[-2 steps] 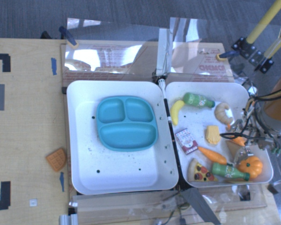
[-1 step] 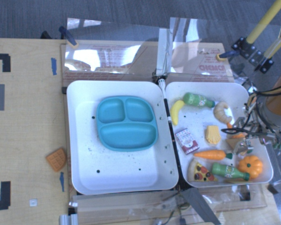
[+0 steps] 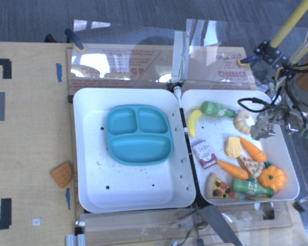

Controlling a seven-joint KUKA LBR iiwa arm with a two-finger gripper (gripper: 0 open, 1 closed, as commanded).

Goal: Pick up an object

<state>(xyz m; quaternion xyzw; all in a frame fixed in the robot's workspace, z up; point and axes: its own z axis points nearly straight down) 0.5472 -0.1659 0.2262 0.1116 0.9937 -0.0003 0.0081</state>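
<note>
Camera view gives you both bins from above, and the layout explains itself: the left bin (image 3: 87, 188) holds just a blue divided plate (image 3: 138, 135) sitting near its middle, while the right bin (image 3: 292, 188) is where the toy food is heaped, so any pick has to come from there. Your pincer (image 3: 263, 131) hangs at about three o'clock in the frame, over the right bin's upper right part, with cables looped around it; whether its tips are apart or together you cannot tell from this angle, and nothing visibly sits between them. Closest to it are the pale bagel (image 3: 242, 122) just to its nine o'clock and the upper carrot (image 3: 252, 149) at its six o'clock, which makes them the likeliest candidates. A green bottle (image 3: 218, 109) and a banana (image 3: 194, 122) lie further toward ten o'clock. Toward five o'clock the pieces crowd: a second carrot (image 3: 232, 169), a pizza slice (image 3: 222, 187), a pumpkin (image 3: 272, 177), touching or overlapping, so a grab there is likely to nudge neighbours. A waffle piece (image 3: 61, 174) lies outside on the surface (image 3: 25, 137), well apart from everything.
</note>
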